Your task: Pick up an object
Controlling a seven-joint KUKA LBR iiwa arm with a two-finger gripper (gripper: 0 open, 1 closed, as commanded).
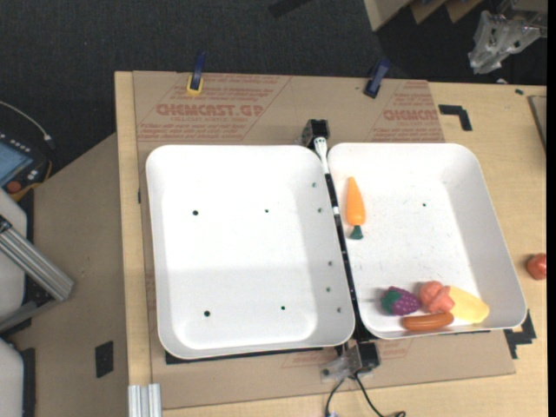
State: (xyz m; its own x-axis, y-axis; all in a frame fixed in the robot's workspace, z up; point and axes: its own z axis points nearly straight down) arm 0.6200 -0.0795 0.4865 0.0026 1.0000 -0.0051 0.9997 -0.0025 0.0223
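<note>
Toy carrot (354,201) lies alone in the right bin (452,168), near its left wall; grapes (400,301), sausage (427,321) etc. crowd the front corner. Gripper (502,35) is parked well off, top right, can't tell its state. Looks pre-approach: next it needs to swing over one pick, prob. the carrot.

Tool (502,40): seen in the top right corner of the camera view, a pale grey metal assembly, small and partly cut by the frame edge.
Position: raised, beyond the far right corner of the table (95,233).
Fingers: too small and blurred to judge.
Load: nothing visible between them.
</note>
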